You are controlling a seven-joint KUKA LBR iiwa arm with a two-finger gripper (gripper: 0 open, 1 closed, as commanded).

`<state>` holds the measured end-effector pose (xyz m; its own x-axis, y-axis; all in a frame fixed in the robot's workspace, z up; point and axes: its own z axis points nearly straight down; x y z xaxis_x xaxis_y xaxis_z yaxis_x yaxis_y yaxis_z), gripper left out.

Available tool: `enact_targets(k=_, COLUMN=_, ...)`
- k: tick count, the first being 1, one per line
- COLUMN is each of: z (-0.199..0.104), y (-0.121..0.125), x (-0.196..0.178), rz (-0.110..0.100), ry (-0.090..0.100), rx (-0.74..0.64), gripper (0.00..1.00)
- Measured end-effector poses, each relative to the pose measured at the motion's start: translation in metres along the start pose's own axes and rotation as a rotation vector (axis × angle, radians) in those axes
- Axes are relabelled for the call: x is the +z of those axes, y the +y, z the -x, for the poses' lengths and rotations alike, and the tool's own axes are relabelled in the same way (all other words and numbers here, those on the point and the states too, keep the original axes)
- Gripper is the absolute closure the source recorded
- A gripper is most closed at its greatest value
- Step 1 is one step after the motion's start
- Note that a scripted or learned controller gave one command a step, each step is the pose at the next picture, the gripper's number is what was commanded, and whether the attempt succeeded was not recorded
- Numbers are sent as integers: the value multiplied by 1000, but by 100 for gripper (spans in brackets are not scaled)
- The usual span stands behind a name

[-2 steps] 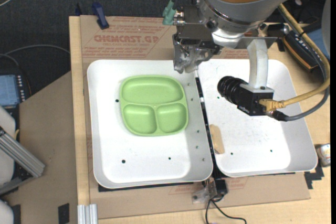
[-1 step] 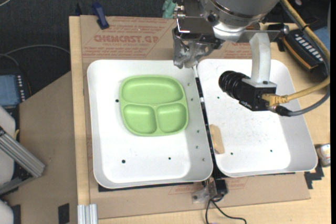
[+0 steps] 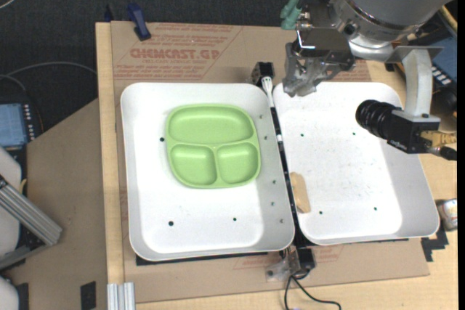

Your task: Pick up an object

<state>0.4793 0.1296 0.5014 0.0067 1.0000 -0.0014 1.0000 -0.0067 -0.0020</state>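
A light green plate point(image 3: 213, 144) with three compartments lies flat in the left bin point(image 3: 145, 221), a little back of its middle. A small tan wooden piece point(image 3: 300, 193) rests in the right bin point(image 3: 378, 207), against its left wall. My gripper point(image 3: 300, 83) hangs over the back left corner of the right bin, close to the divider between the bins. It is well behind the tan piece and to the right of the plate. Nothing shows in its grasp.
A black cylinder point(image 3: 383, 121) on a white bracket point(image 3: 417, 87) juts from the arm over the right bin's right side. Both bins sit on a brown cardboard sheet point(image 3: 189, 47). A blue clip point(image 3: 138, 20) lies at its back left.
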Motion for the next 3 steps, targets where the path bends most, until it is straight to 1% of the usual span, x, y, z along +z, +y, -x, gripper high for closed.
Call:
enact_targets(k=1, z=-40, y=-1, x=65, rz=-7, ry=-1, rx=-11, gripper=100)
enact_targets(k=2, z=-5, y=0, x=105, rz=-5, ry=-1, rx=-2, gripper=100)
enact_targets(k=3, z=-7, y=1, x=91, rz=4, ry=2, rx=-6, gripper=100)
